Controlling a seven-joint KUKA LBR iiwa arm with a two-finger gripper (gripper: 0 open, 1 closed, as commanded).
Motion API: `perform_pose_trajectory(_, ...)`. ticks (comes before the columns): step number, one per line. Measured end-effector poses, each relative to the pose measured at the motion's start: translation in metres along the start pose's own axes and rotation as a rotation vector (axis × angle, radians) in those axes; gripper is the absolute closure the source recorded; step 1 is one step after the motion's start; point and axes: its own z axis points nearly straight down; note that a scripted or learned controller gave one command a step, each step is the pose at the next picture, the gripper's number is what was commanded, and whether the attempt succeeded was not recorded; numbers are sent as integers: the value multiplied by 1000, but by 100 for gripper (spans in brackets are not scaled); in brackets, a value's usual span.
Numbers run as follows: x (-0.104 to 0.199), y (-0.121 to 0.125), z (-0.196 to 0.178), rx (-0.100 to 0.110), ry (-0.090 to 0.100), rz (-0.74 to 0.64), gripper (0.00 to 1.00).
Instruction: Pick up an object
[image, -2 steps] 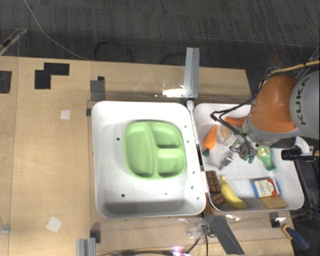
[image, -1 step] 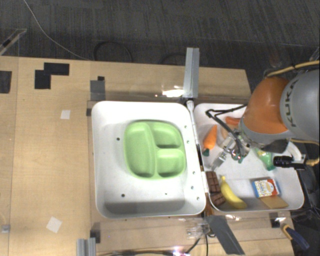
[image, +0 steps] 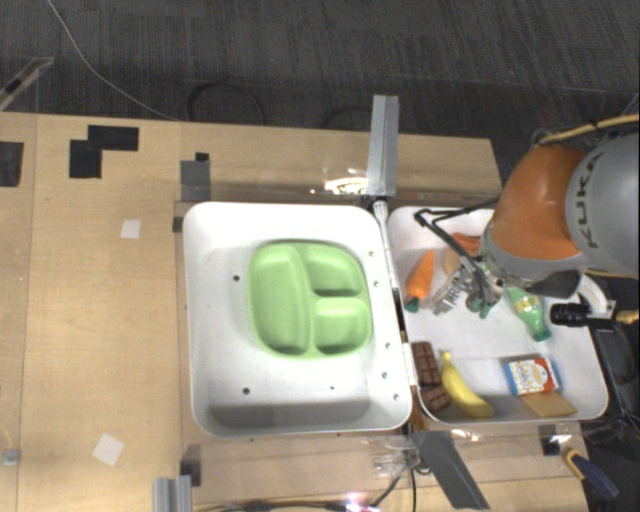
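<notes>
hanging over the right bin (image: 598, 398), i reach in from its right side, my grey arm (image: 600, 205) with the orange band (image: 535, 210) covering much of the bin's far right corner. my gripper (image: 470, 290) sits low near the middle of this bin, a cluster of metal parts; whether it is apart or together i cannot tell.

the right bin is shallow, white and smooth, with rounded corners. in it, an orange carrot (image: 422, 277) lies tilted just beside my gripper, toward the bin's left edge, apart from it as far as i can see. a green bottle (image: 528, 312) lies on my gripper's other side, close by. along the near edge a yellow curved banana (image: 464, 390) rests next to a brown chocolate bar (image: 428, 376) with moulded squares, which hugs the left wall. further right sit a small printed carton (image: 530, 376), blue and white with red, and a flat tan block (image: 547, 405) near the near right corner.

the left bin (image: 215, 390), same white shell, carries a pale green divided plate (image: 307, 297) with three compartments, matte and rounded, lying near its middle.
</notes>
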Motion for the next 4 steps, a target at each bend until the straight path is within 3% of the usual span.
perform_pose_trajectory(1,0,0,0,1,1,-1,0)
perform_pose_trajectory(2,-27,13,17,8,16,45,0)
perform_pose_trajectory(4,-28,15,17,8,16,-38,0)
